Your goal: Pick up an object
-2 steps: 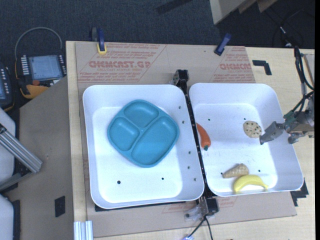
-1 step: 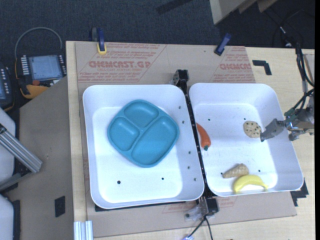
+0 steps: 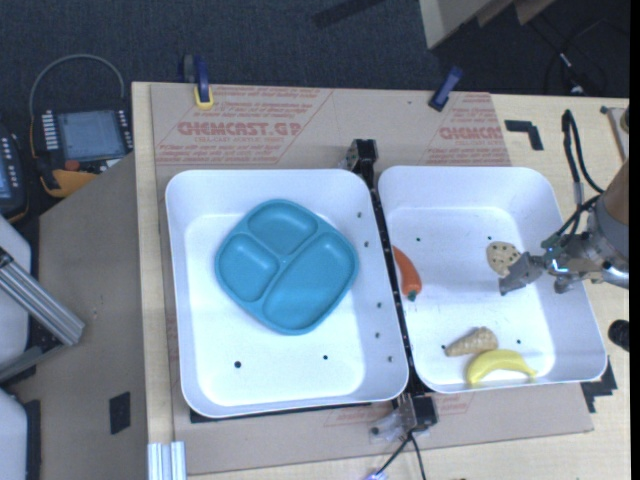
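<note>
White plastic formed both shallow bins, which sat side by side on a cardboard-covered bench [image 3: 300, 118] printed with red lettering. The left bin [image 3: 200, 368] held a blue divided plate [image 3: 287, 265] with three compartments, lying slightly toward 12 o'clock of the bin's centre. The right bin [image 3: 470, 203] held four small items. An orange carrot-like piece [image 3: 406, 271] lay against the bin's 9 o'clock wall, just beside the divider between the bins. A speckled tan, cookie-like item [image 3: 501, 257] lay near the bin's centre, toward 3 o'clock. A beige ridged object, possibly a croissant or shell [image 3: 471, 342], rested toward 6 o'clock, with a yellow banana [image 3: 499, 367] just beside it at its 4 o'clock, close to the bin's near wall. The gripper [image 3: 540, 268] entered from 3 o'clock and hung over the right bin's 3 o'clock side. Its dark fingers [image 3: 516, 274] appeared spread apart, with nothing visible between them. One fingertip lay just beside the cookie-like item, at that item's 5 o'clock; contact could not be judged. The banana and the ridged object were well apart from the gripper, at its 7 o'clock. Two clamps, one blue and yellow [image 3: 201, 80] and one blue [image 3: 445, 88], gripped the bench's 12 o'clock edge.
</note>
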### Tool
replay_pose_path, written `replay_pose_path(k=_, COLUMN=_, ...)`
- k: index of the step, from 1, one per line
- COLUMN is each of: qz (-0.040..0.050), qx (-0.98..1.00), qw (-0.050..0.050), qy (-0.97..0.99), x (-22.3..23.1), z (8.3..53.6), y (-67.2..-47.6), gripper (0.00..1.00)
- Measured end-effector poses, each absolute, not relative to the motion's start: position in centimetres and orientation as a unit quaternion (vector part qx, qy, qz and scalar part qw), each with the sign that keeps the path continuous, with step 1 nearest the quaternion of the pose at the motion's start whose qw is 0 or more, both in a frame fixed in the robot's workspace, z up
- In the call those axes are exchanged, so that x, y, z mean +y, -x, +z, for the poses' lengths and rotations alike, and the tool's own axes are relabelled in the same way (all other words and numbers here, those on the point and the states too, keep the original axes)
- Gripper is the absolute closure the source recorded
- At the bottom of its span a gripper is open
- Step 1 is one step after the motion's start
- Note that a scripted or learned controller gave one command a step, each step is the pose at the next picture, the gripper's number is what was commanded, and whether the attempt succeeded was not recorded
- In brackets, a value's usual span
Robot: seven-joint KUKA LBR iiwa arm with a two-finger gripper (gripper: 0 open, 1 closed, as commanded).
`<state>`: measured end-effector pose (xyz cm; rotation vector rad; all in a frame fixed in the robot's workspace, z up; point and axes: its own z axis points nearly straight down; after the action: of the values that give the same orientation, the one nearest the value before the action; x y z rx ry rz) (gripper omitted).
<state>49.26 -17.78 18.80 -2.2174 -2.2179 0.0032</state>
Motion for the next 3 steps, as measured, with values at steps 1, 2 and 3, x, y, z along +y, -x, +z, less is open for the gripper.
replay_pose_path(k=1, qz=0.0004, qx=-0.707, qw=0.001, qy=0.707, x=-17.7, z=12.8, y=-49.6, gripper=0.0)
replay_pose_path(k=2, qz=0.0004, qx=-0.707, qw=0.002, qy=0.707, x=-17.6, z=8.3, y=-49.6, gripper=0.0)
replay_pose_path(k=3, qz=-0.0001, qx=-0.707, qw=-0.001, qy=0.707, x=-17.7, z=9.4, y=-49.7, gripper=1.0)
